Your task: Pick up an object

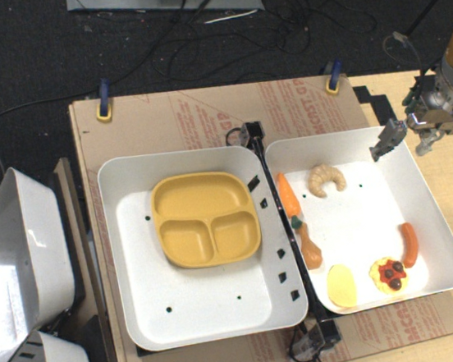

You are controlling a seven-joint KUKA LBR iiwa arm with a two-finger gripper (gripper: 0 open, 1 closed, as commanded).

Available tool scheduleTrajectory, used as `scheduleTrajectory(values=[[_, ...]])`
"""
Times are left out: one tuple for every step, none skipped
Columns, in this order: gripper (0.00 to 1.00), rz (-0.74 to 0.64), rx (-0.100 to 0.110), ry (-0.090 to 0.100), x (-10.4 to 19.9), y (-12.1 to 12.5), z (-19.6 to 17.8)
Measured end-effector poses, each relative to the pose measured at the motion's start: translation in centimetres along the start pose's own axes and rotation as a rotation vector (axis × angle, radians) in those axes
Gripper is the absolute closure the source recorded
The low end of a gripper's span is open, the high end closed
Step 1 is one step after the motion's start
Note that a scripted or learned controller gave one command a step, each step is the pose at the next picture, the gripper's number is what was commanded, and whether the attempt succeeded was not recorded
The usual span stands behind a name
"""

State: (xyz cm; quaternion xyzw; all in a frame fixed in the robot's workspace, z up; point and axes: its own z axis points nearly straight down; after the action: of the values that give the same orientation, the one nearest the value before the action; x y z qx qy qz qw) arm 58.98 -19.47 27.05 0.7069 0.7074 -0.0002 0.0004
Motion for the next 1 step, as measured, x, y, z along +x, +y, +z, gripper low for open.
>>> scheduleTrajectory(values=[[0.0, 0.0, 0.003, 0.001, 0.33, 0.25, 4.32]])
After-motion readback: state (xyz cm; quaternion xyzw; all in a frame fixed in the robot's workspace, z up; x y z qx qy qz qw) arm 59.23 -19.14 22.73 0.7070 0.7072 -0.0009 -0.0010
